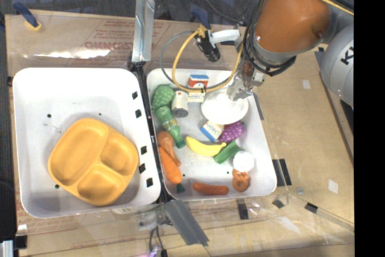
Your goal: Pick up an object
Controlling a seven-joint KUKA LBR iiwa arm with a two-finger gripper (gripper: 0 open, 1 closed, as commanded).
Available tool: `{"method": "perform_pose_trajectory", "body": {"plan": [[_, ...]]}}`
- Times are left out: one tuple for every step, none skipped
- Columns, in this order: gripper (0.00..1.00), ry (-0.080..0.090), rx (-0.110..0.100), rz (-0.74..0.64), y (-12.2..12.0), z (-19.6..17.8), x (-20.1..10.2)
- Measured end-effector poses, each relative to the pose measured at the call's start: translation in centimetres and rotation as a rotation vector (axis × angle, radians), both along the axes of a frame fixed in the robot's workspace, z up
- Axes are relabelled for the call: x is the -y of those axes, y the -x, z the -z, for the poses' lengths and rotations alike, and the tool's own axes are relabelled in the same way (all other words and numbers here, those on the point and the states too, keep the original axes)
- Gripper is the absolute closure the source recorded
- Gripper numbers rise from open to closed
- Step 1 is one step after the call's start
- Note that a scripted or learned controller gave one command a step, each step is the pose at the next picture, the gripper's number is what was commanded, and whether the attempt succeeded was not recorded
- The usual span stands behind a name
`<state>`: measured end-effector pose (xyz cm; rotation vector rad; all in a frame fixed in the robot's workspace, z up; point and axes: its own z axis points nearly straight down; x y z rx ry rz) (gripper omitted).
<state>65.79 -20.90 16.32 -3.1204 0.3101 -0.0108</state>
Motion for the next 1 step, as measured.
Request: {"method": "perform_pose_trajectory", "body": {"plan": [[1.00, 0.002, -0.002, -0.004, 0.75, 1.06, -0.15]]}}
